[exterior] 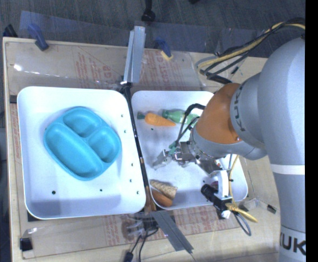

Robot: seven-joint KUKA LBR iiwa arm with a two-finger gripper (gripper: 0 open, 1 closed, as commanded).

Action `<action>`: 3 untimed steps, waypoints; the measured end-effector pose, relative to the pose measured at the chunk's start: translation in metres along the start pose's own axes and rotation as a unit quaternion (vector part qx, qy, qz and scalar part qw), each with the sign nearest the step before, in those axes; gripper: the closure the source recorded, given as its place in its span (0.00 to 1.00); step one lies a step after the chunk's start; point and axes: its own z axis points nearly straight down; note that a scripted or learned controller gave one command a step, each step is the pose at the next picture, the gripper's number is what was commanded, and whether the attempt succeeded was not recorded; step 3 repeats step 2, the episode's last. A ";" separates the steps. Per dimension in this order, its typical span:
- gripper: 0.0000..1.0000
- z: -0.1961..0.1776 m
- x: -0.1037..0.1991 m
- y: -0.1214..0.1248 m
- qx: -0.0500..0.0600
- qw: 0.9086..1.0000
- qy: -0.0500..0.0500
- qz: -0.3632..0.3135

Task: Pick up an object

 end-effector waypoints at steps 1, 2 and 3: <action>0.00 -0.003 0.031 -0.035 -0.005 1.000 -0.007 0.005; 0.00 0.000 0.020 0.030 0.000 1.000 0.000 0.002; 0.00 0.000 0.020 0.030 0.000 1.000 0.000 0.002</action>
